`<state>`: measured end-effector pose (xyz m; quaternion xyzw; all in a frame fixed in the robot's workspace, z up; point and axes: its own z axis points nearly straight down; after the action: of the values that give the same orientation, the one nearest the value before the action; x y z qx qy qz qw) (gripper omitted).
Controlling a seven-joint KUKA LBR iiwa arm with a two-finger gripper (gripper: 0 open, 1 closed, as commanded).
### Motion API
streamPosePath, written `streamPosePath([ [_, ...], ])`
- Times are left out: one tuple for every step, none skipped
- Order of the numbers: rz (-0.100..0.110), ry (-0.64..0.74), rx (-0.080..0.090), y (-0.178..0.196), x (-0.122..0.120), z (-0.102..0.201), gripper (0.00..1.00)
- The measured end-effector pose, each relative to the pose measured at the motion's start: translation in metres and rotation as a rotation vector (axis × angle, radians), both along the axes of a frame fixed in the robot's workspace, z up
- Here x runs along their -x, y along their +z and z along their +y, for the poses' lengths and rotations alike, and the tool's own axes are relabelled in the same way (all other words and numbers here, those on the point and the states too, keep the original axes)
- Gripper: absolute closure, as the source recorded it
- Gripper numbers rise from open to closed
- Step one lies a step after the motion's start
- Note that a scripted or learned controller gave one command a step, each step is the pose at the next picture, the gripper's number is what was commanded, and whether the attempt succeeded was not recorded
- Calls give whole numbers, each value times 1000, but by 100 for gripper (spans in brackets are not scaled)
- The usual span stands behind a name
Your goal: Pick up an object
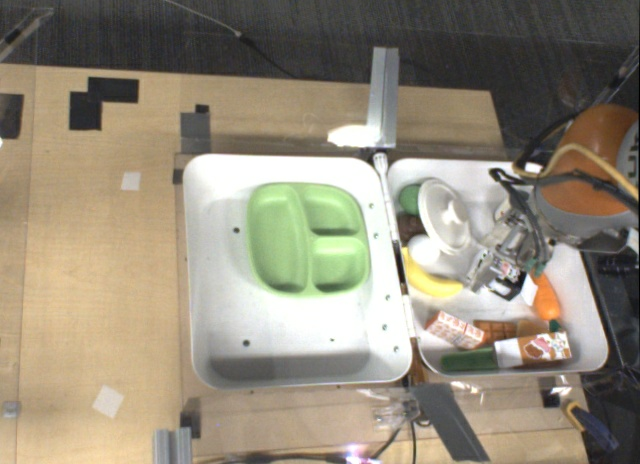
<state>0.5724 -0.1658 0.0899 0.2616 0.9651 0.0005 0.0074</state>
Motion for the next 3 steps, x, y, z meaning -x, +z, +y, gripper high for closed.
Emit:
streamPosePath([
  [-5, -165, -2, 1, 34, 12, 0],
  [-10, -606, -10, 1, 74, 21, 0],
  [-11, -476, -3, 1, 80, 49, 0],
])
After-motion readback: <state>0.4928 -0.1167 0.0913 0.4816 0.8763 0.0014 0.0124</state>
